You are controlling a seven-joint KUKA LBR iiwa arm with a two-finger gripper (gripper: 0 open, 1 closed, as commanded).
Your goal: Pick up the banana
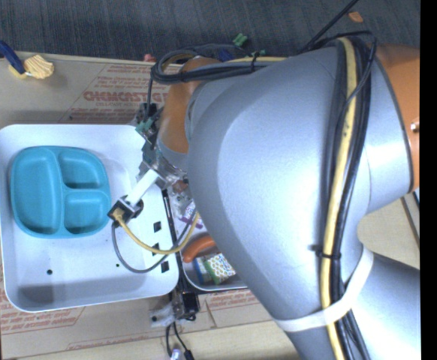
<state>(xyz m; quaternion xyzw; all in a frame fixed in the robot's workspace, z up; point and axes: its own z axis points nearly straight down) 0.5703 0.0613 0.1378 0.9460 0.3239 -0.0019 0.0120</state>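
The grey arm (278, 163) with its orange band fills the right half of the view and covers most of the right bin (203, 284). Its wrist reaches down at the wall between the two bins, where the gripper (179, 192) is seen from above among cables. Just below the wrist, in the visible strip of the right bin, lie an orange rounded object (197, 246) and a small patterned packet (218, 267). Whatever else is in that bin is hidden under the arm.
The left bin (68, 295) holds a blue divided plate (57, 190) on its left side. A yellow cable (151, 244) and a black cable loop from the wrist over the left bin's right part. A small yellow and blue object (34, 67) lies on the cardboard at far left.
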